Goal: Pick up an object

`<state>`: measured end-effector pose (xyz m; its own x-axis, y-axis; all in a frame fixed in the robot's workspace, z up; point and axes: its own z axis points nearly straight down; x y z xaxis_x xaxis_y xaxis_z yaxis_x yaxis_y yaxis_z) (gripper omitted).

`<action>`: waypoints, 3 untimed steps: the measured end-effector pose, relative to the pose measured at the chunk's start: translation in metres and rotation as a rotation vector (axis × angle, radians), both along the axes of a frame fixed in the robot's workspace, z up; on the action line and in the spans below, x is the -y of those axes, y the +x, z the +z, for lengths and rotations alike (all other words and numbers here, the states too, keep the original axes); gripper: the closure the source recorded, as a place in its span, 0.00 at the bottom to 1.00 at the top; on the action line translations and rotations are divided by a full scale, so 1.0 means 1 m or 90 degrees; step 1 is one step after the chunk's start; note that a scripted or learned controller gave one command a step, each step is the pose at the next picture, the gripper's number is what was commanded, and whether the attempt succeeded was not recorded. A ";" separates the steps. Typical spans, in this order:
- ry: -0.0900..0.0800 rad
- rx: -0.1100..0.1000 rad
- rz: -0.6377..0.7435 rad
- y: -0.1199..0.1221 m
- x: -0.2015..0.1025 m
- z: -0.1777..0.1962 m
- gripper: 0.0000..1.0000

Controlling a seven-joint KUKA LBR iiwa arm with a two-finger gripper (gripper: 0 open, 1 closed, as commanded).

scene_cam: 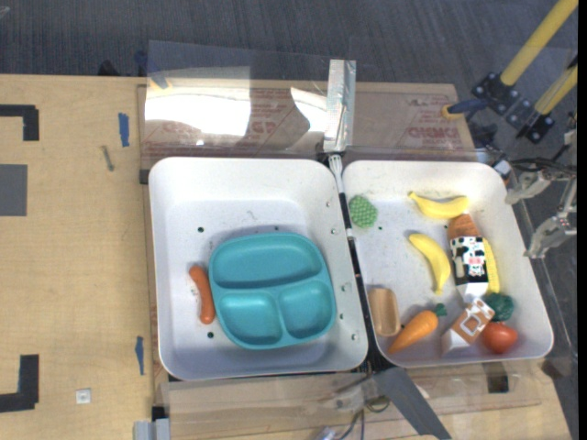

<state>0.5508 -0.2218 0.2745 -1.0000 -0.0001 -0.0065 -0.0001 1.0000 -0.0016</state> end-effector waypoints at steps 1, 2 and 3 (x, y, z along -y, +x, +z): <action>0.003 -0.007 0.012 -0.069 -0.030 -0.132 0.00; -0.003 0.018 -0.072 0.021 -0.069 -0.170 0.00; -0.003 0.025 -0.105 0.043 -0.107 -0.171 0.00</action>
<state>0.5938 -0.1144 0.1032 -0.9853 0.1646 -0.0458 0.1649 0.9863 -0.0027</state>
